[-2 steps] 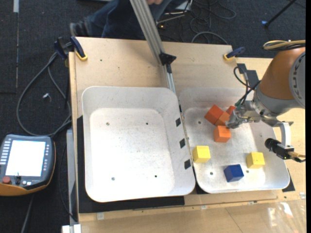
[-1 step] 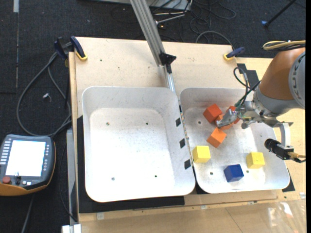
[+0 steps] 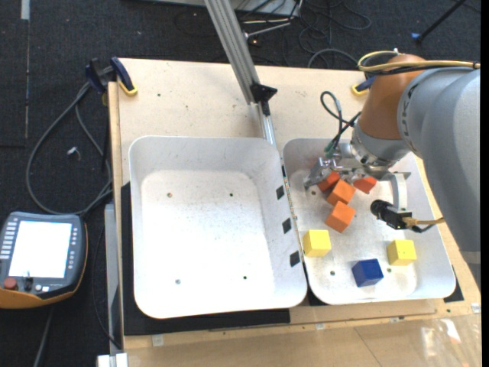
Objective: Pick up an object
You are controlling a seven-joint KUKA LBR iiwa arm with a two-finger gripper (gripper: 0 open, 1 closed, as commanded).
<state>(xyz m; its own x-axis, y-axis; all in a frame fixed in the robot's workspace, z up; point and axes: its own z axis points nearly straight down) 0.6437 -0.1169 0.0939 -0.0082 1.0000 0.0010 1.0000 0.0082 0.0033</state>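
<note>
Bench: wooden bench top (image 3: 191, 98) carries two shallow white bins side by side; the left bin (image 3: 202, 220) has bare floor, the right bin (image 3: 428, 277) holds all the blocks.
Target cluster: several orange blocks (image 3: 341, 192) sit bunched in the right bin's upper part, one orange block (image 3: 340, 217) lying just below them, touching or nearly so.
Gripper: my gripper (image 3: 342, 176) hangs right over that cluster, wrist and orange band above it.
Jaw state: cannot tell; the wrist and the blocks hide my fingers, so whether I am released or clenched on anything is unclear.
Risk one: the blocks are so crowded that I judge a finger may land on top of one instead of beside it, pushing it flat and closing on nothing.
Risk two: I may wedge two blocks at once, and the loose one could drop as I rise.
Risk three: a tilted block could squirt sideways out of a clench.
Neighbours: two yellow blocks (image 3: 317, 242) and (image 3: 402, 251) and a blue block (image 3: 367, 271) lie well apart, lower in the bin, unlikely to interfere.
Cables: a black connector (image 3: 388, 213) trails near my wrist and might snag a block.
</note>
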